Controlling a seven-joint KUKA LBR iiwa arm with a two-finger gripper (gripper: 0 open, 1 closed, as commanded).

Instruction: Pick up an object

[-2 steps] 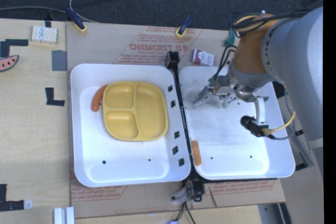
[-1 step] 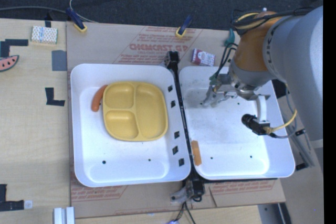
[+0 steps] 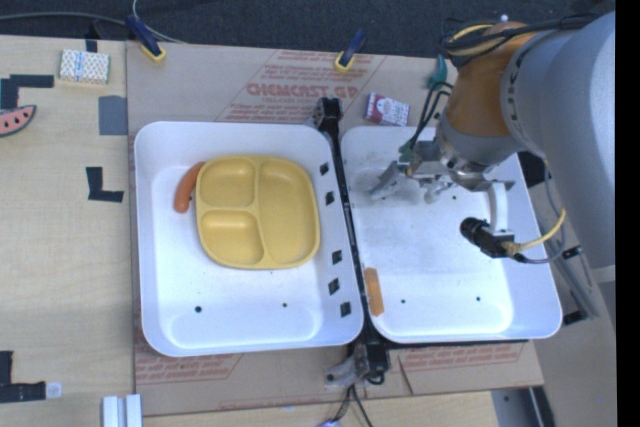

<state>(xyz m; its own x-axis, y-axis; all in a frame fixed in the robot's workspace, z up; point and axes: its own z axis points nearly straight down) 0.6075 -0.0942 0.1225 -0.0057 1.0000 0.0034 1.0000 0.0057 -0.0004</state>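
The two-finger metal gripper (image 3: 408, 183) hovers over the right white bin (image 3: 450, 315), fingers spread and holding nothing. A small orange carrot-shaped piece (image 3: 373, 290) lies at that bin's left wall, well apart.

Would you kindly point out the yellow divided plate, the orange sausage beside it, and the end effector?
Yellow plate (image 3: 258, 212), camera view, on the ridge where its compartments meet.
Orange sausage (image 3: 185, 189), camera view, on its middle, left of the plate.
End effector (image 3: 402, 182), camera view, midway between its fingertips, over the right bin.
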